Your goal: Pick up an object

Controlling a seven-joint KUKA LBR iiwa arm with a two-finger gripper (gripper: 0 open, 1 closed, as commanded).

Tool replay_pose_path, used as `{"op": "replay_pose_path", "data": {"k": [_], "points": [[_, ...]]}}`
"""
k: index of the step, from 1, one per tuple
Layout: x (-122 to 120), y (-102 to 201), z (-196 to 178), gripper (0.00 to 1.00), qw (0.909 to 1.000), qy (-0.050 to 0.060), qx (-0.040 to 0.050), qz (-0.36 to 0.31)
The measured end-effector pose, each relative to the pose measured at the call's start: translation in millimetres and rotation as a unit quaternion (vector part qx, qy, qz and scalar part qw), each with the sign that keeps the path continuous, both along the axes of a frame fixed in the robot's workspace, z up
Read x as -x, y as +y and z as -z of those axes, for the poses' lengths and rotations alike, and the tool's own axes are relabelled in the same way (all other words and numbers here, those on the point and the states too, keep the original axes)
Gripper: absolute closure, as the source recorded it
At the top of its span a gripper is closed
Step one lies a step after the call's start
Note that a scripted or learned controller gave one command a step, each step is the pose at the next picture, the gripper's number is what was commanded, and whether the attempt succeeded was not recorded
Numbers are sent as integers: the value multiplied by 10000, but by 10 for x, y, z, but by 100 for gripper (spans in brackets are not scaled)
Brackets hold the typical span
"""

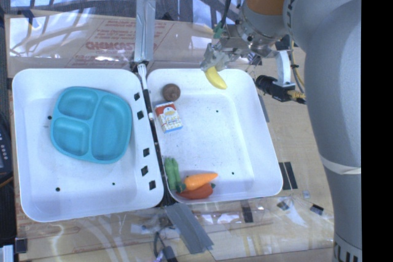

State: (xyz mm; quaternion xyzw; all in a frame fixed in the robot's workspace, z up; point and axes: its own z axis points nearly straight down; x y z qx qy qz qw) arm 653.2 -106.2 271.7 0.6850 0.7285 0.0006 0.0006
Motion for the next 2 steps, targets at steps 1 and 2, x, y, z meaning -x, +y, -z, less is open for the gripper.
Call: {"op": "replay_pose_path", "data": {"k": [1,2], "points": [[-37,167,-1041,100,9952,0,0,975],[-24,-211,361,100,9974,50,1,717]]}}
